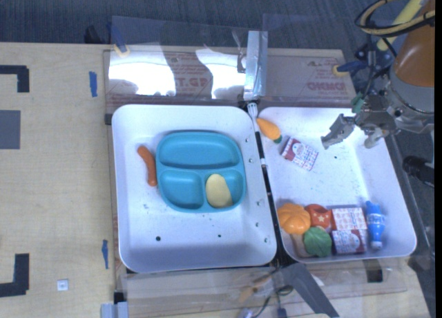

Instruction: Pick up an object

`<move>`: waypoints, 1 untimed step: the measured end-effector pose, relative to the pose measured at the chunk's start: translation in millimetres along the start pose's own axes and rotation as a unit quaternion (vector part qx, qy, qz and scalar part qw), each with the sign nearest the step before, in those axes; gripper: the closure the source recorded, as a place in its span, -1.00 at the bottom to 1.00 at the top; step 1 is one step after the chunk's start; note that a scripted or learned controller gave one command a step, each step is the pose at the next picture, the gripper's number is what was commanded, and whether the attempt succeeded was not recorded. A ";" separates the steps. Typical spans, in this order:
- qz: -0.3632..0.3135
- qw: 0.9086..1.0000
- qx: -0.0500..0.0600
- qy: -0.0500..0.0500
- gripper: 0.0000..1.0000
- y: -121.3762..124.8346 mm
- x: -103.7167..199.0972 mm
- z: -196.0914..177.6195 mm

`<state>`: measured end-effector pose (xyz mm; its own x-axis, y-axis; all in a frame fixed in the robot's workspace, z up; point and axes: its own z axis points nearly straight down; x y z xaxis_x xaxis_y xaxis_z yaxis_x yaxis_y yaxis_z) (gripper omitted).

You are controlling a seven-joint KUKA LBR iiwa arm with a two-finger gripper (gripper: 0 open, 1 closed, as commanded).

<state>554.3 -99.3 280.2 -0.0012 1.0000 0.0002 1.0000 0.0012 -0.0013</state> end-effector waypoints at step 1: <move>-0.053 0.999 -0.005 -0.001 -1.00 45.4 -12.2 191.5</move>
<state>599.5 -111.4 88.6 -0.1074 0.9942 -0.0020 0.9942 0.1075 0.0092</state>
